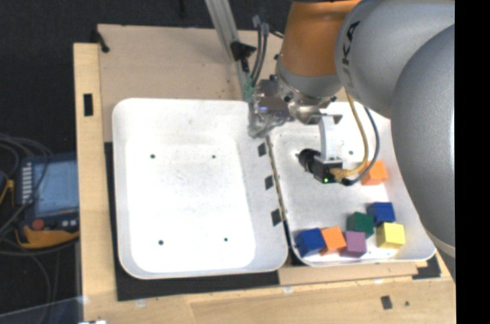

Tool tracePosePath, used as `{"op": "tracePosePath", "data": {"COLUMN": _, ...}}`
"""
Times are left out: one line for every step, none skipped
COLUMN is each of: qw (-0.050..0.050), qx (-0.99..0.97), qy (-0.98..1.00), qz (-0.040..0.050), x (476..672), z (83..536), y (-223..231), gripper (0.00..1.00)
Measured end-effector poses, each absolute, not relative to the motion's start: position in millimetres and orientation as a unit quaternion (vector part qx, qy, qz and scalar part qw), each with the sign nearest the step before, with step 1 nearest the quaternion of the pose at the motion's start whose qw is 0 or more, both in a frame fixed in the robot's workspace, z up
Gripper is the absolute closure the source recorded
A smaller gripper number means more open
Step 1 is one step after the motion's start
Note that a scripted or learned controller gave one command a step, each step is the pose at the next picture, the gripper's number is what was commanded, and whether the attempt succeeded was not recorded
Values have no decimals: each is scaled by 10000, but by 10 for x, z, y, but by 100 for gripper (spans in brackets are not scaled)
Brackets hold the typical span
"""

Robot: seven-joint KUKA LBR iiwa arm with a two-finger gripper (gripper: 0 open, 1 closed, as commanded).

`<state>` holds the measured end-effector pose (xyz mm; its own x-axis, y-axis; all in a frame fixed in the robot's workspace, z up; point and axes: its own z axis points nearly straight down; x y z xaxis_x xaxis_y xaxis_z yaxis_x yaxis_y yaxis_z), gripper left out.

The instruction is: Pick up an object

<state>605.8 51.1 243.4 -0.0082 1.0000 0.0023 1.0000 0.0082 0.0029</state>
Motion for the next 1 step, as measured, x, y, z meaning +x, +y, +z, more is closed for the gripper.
{"op": "tracePosePath", "data": {"qw": -7, "qx": 7046, "qy": 7096, "qz": 4, "x": 5937, "z": 2443, "y": 920, "gripper": 100}}
